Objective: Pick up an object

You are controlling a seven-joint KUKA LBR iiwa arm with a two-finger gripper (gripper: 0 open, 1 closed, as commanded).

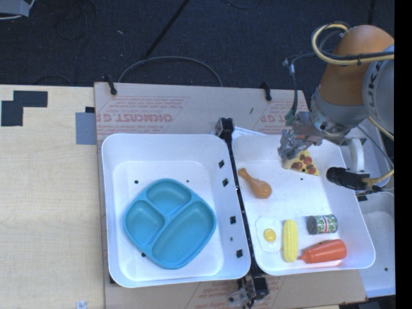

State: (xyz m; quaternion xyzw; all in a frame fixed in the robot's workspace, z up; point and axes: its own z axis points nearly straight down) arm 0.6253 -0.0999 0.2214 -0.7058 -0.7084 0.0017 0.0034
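Note:
My gripper (293, 148) hangs over the far part of the right bin (367, 237), right above a toy pizza slice (302, 164) that lies just under its tip. A brown drumstick (255, 183) lies to the left of it, near the bin's middle. Along the near side sit a fried egg (268, 234), a yellow corn cob (290, 239), an orange carrot (324, 252) and a small can (322, 224). The wrist hides the fingers from this angle.
The left bin (112, 172) holds a blue divided plate (170, 222). A black divider with clips (233, 198) runs between the two bins. The grey arm with its orange band (357, 56) fills the upper right, and a black cylinder (347, 177) juts at the right rim.

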